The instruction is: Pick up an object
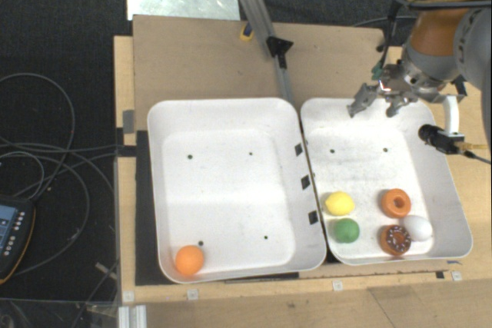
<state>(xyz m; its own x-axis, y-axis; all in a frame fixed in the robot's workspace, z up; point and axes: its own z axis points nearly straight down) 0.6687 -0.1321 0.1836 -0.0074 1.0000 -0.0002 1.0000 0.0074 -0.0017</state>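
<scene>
On the tabletop [207,57] sit two shallow white bins side by side. The left bin [223,115] holds one orange ball [189,260] in its near left corner. In the right bin [361,157] the candidates for picking cluster at the near end: a yellow ball [339,203] with a green ball [345,230] just below it, then an orange ring [396,203], a brown sprinkled doughnut [396,240] and a white ball [419,227] that sits just beside the doughnut.

The end effector [378,105] hovers over the far edge of the right bin, its two fingers spread wide with nothing between them.

By my reading, this is the approach step: no object is chosen or grasped yet. The next move calls for travelling toward the near end of the right bin, centring over one item, and descending with the fingers open. The yellow ball or the orange ring look easiest, since each has some free space around it; the doughnut and white ball crowd each other.
</scene>
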